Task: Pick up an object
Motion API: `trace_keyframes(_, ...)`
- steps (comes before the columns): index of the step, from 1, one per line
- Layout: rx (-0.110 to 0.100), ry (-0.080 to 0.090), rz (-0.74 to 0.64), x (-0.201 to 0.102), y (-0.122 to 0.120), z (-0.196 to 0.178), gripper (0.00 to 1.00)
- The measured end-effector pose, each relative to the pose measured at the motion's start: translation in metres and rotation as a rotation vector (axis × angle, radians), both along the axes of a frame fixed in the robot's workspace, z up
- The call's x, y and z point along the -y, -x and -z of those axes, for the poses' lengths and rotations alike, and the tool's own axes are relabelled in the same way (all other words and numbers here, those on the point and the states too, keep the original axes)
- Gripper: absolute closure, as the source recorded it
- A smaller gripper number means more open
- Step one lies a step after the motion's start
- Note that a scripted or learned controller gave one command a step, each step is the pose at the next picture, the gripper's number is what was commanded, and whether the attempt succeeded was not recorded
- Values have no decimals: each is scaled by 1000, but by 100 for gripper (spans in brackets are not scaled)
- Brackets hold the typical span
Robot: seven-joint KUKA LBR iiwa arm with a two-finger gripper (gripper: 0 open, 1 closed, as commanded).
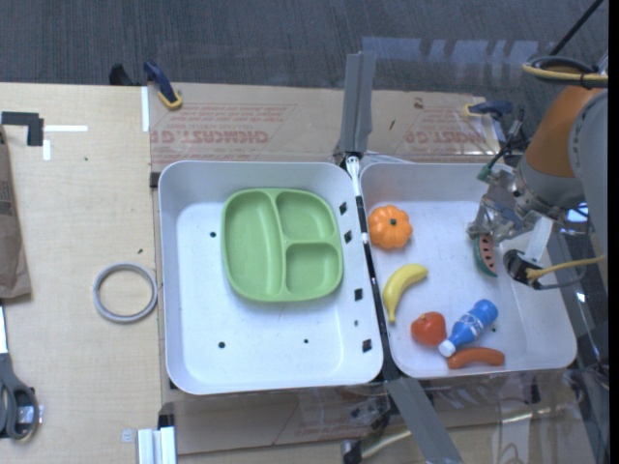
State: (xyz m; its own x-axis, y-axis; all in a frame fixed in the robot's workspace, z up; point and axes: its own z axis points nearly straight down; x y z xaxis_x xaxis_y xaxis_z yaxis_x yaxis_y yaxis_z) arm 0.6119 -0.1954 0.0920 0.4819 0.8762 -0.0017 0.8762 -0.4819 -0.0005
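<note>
Spanning the bench [68, 220], pale wood with brown cardboard [251, 129] printed in reversed red lettering, too faint to read. Holding a green divided plate [282, 245] in the left bin [193, 356]. Crowding the right bin [542, 346]: banana [402, 286], orange pumpkin [390, 227], blue bottle [470, 325], tomato [427, 329], sausage [475, 358], watermelon slice [484, 252]. Hovering over that slice, gripper [495, 230], jaw state impossible to tell.
</note>
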Motion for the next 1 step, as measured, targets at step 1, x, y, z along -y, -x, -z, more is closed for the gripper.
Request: trace_keyframes(1,-2,-2,184,3,34,0,100)
